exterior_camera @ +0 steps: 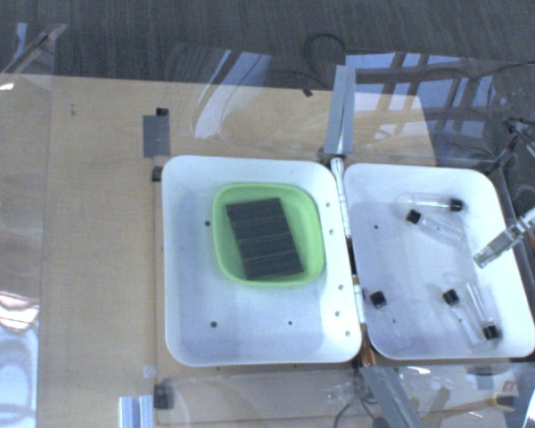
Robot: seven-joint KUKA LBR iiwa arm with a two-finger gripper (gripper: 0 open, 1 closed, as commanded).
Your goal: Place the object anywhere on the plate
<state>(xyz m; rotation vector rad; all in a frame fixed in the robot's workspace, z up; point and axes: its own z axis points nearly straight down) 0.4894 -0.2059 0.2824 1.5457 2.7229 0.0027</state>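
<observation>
Two flat white bins side by side on a light wooden desk (89, 239). In the left bin (174, 266), a square green plastic plate (221, 239) with round corners. On the middle of the plate, a dark grey block (265, 237) with ridges across its top, lying flat and a bit turned. All of the block inside the plate's rim, touching nothing else.

In the right bin (419, 275), a few clear plastic tubes with black caps. Two tubes (432, 205) near the far side, close together. Two more tubes (478, 315) near the front right corner. One small black cap (378, 300) alone by the left wall.

At the right edge of the right bin, the thin grey gripper (483, 259), slanting down over the bin, well apart from the plate and the block. Nothing seen in its grip. Too small and blurred to tell whether spread or pressed together.
</observation>
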